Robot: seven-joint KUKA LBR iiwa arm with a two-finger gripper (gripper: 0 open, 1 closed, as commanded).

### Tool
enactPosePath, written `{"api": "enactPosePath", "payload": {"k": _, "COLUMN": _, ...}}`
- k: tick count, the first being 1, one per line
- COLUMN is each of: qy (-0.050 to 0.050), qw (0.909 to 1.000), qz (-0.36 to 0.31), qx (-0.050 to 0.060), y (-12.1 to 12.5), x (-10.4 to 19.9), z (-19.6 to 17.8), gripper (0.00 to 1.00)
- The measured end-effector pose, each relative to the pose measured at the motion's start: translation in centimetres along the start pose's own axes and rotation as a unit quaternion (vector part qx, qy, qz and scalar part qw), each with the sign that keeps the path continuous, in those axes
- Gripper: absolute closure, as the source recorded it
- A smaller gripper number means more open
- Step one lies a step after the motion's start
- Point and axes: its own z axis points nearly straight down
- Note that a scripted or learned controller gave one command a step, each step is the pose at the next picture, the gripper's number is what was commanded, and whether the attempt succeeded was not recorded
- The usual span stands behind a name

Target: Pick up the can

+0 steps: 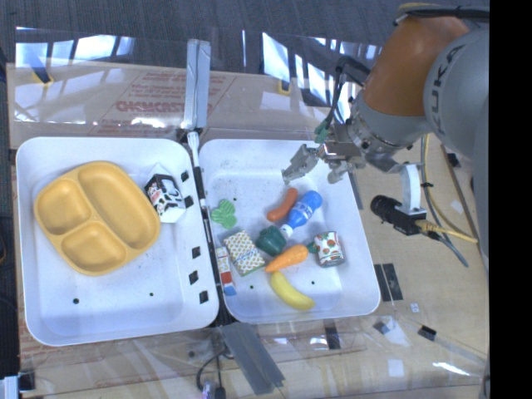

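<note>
The can (pixel 329 249) is small, with a red and white label, and lies near the right wall of the right bin (pixel 249 160). My gripper (pixel 317 168) hangs over the back of that bin, up and slightly left of the can and well apart from it. Its fingers (pixel 296 165) are spread open and nothing is between them. The grey arm with its orange band comes in from the upper right.
Crowded around the can are a carrot (pixel 287 258), a dark green pepper (pixel 270 239), a blue and white bottle (pixel 302 211), a red sausage (pixel 283 205), a banana (pixel 291 292) and a patterned box (pixel 243 252). The left bin holds a yellow divided plate (pixel 96 216) and a small carton (pixel 166 196).
</note>
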Motion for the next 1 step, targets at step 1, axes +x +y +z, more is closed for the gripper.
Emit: {"api": "enactPosePath", "payload": {"k": 1, "qy": 0.000, "qw": 0.9990, "qz": -0.044, "qx": 0.000, "y": -5.24, "x": -7.60, "z": 9.13, "gripper": 0.00}}
